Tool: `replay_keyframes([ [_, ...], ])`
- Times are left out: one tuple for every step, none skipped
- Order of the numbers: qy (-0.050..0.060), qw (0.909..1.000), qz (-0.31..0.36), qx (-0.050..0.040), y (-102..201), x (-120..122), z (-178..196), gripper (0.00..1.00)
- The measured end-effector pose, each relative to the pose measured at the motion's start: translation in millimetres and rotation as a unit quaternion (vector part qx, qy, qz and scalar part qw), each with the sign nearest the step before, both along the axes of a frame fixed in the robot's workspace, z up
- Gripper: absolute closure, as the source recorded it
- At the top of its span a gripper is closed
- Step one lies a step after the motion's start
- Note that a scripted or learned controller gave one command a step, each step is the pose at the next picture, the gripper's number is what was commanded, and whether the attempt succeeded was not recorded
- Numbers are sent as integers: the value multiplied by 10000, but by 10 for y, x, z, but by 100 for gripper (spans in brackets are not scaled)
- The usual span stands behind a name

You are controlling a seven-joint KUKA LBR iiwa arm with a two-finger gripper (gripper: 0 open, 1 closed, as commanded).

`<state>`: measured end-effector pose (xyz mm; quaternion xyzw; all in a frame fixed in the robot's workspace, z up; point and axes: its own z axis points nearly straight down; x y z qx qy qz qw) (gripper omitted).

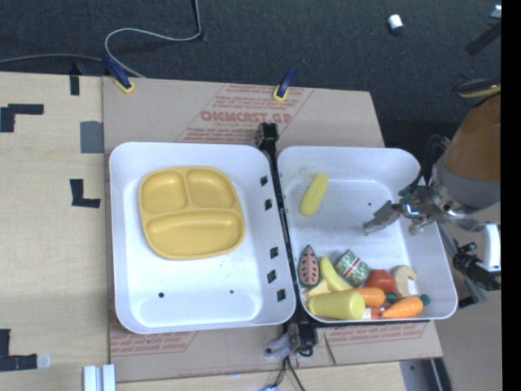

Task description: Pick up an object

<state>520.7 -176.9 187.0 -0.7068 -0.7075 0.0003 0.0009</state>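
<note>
My gripper (386, 210) hangs over the right part of the right bin (358, 163), open, with nothing between its fingers. A yellow corn cob (313, 195) lies alone in the bin's far left part, well to the gripper's left. Along the near side lies a cluster: a watermelon slice (308, 265), a banana (332, 274), a green can (352, 267), a red tomato (380, 281), a yellow bottle (336, 305), an orange carrot (403, 306) and a pale piece (404, 277). The gripper is above and beyond this cluster.
The left bin (130, 218) holds a yellow divided plate (193, 211). A black divider (277, 218) runs between the bins. Both bins rest on a cardboard sheet (187, 112), with clamps and a cable at its far edge.
</note>
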Motion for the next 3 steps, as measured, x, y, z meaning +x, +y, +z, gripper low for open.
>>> replay_keyframes([
  [-19,10000,1,-4,221,211,-1011,0],
  [-25,10000,9,-6,521,1191,-1016,0],
  [1,10000,-14,-9,350,-24,-1017,0],
])
